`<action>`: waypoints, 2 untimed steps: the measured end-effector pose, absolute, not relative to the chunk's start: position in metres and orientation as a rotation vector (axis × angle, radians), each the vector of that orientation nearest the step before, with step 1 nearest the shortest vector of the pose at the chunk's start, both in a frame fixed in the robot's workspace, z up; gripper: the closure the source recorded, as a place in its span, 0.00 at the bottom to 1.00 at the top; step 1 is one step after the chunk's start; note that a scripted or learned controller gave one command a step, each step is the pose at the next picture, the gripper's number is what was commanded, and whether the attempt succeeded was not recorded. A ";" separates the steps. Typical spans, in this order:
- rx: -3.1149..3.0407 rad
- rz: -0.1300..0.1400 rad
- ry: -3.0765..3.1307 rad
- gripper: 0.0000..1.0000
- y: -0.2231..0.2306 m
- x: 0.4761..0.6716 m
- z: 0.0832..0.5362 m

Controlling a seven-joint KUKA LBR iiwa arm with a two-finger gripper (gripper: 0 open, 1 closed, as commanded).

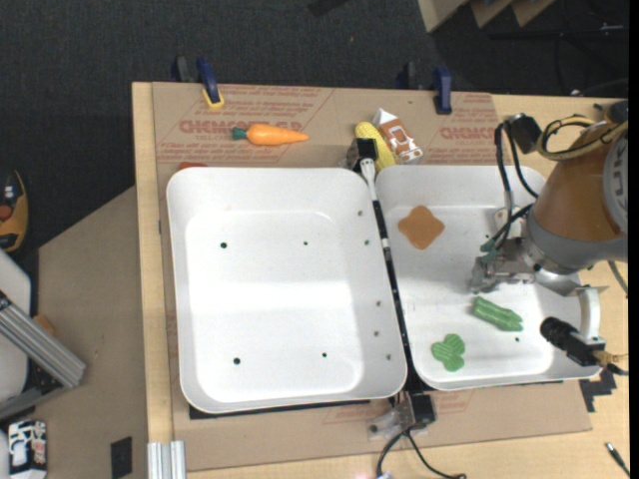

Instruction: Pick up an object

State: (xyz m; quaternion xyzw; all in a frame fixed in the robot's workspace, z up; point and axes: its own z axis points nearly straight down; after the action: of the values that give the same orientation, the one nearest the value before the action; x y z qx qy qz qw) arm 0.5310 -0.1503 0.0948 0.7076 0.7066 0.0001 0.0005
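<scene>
In the right bin (454, 183) lie three small objects: a flat orange-brown piece (421, 228) toward the back, a long green pod (496, 314) toward the front right, and a knobbly green piece (448, 352) near the front edge. My gripper (489, 274) is down low in the right bin, just above and behind the green pod's left end. Its metal fingers point down-left toward the bin floor. I see nothing held between them.
The left bin (200, 297) shows its bare floor with a few dark dots. Behind the bins on the cardboard lie a toy carrot (270, 136) and a yellow and brown-white toy cluster (384, 143). Two blue clamps hold the board's far edge. Cables loop above the arm's wrist.
</scene>
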 end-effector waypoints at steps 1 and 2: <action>2.213 0.005 2.223 1.00 -0.117 0.606 0.085; 2.204 0.017 2.225 1.00 -0.039 0.640 0.192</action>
State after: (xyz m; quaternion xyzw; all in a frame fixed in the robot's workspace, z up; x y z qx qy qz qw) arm 0.6399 -0.0386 0.1924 0.7037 0.7104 0.0055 0.0046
